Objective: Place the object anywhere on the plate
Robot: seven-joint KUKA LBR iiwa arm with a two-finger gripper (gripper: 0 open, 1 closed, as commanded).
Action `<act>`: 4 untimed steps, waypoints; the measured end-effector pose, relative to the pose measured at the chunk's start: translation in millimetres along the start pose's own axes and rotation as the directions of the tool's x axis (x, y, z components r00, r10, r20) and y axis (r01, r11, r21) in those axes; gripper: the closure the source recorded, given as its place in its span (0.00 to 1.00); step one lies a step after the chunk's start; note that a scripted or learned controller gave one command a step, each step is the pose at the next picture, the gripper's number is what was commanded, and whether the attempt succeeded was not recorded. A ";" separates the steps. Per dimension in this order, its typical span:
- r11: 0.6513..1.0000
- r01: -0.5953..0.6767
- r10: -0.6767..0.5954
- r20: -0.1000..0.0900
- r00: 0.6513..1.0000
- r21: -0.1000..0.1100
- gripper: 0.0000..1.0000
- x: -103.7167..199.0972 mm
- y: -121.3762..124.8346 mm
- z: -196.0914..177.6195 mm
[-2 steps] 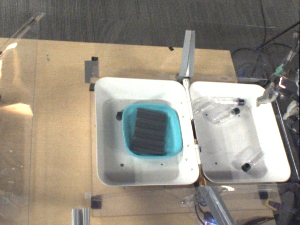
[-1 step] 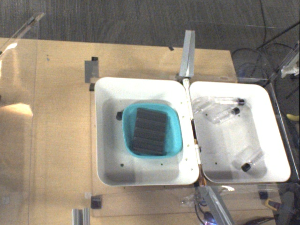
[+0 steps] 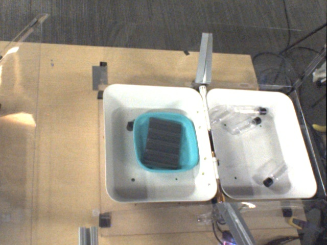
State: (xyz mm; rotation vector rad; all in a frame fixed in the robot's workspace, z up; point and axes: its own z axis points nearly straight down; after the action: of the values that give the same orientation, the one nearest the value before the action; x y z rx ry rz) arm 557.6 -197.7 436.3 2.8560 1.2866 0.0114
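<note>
Bench front: pale wooden bench top, with a grey metal strut slanting in at its near edge (just below the seam between the bins).
Right bin: shallow white plastic bin; a small clear plastic vial with a black cap lies in its near right corner.
Left bin: shallow white plastic bin, touching the right one along one side.
Plate: square turquoise plastic plate with rounded corners, sitting near the middle of the left bin.
Object: dark grey ribbed rectangular block; I see it lying flat on the plate, inside the rim.
Right bin, far side: clear plastic pieces with black caps, well apart from the near vial.
Behind the bins: upright grey metal post at the seam.
Floor: dark carpet, black cables at right.
Gripper: apart or together, I cannot tell.
</note>
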 end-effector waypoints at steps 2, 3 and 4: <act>0.979 -0.203 0.203 0.003 0.979 0.002 0.00 -47.7 -49.1 0.3; 0.946 -0.323 0.323 0.001 0.946 0.001 0.00 -51.8 -46.5 -0.4; 0.898 -0.441 0.441 0.001 0.898 0.000 0.00 -52.1 -46.4 -0.6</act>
State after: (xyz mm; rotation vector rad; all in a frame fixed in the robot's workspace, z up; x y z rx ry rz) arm 488.4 -205.9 436.2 3.0751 0.6075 0.0132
